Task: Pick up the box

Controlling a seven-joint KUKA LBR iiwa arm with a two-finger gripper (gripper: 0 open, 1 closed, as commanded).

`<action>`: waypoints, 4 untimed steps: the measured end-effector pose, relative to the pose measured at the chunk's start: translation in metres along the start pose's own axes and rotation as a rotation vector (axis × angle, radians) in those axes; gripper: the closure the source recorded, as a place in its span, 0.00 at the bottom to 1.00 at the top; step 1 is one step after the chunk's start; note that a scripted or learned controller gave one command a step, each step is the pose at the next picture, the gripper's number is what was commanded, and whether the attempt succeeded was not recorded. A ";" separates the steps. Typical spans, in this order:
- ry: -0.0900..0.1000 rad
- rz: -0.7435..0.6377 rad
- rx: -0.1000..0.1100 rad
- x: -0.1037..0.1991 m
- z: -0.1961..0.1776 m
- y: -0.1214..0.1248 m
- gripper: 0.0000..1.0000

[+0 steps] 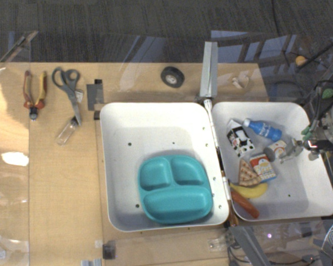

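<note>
— White left bin (120, 160): holds what?
— Only a teal tray (174, 189), lying flat.
— And in the right bin (306, 192)?
— Red and white box (263, 167) near the middle, touching a waffle (247, 173). Below, a banana (251, 191) and a hot dog (245, 207). Above, a blue bottle (262, 129).
— Gripper (290, 152)?
— Over the right bin, just right of the box, beside a small carton (277, 148). Open or closed? Cannot tell.
— Outside the bins?
— Scissors (69, 87), pliers (34, 92), tape roll (172, 76) on the wood bench (58, 191).
</note>
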State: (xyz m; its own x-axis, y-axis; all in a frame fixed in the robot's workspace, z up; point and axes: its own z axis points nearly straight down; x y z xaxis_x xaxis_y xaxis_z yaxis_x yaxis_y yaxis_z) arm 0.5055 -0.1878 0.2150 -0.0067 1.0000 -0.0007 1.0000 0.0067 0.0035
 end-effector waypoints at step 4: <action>-0.001 -0.491 -0.005 0.080 -0.032 -0.015 1.00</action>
State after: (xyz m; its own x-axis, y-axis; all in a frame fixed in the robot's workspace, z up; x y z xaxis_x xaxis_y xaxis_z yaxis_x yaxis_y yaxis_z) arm 0.4895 -0.1078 0.2468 -0.4770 0.8789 -0.0049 0.8788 0.4770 0.0073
